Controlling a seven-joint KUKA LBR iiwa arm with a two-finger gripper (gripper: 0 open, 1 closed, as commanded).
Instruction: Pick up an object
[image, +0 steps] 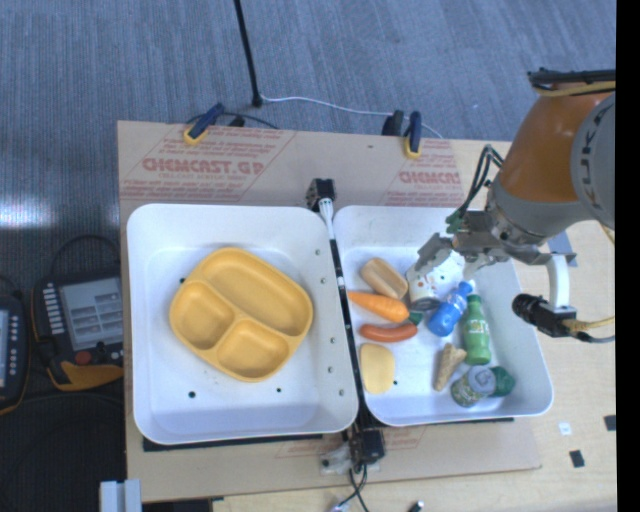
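Hovered low with pincer (432, 268) spread, pinching nothing; best dropped straight onto the blue bottle (448, 311) just below, avoiding the green bottle (476, 329) beside it.

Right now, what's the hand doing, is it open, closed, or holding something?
Hand: low over the right bin, above the toy food; cannot be told whether it is open, closed or holding anything.

A: The 2 shallow white plastic bins (150, 300) look smooth and faintly glossy; the yellow 3-compartment plastic tray (240, 313) is matt.

B: The brown board desk (200, 165) looks like dull printed cardboard.
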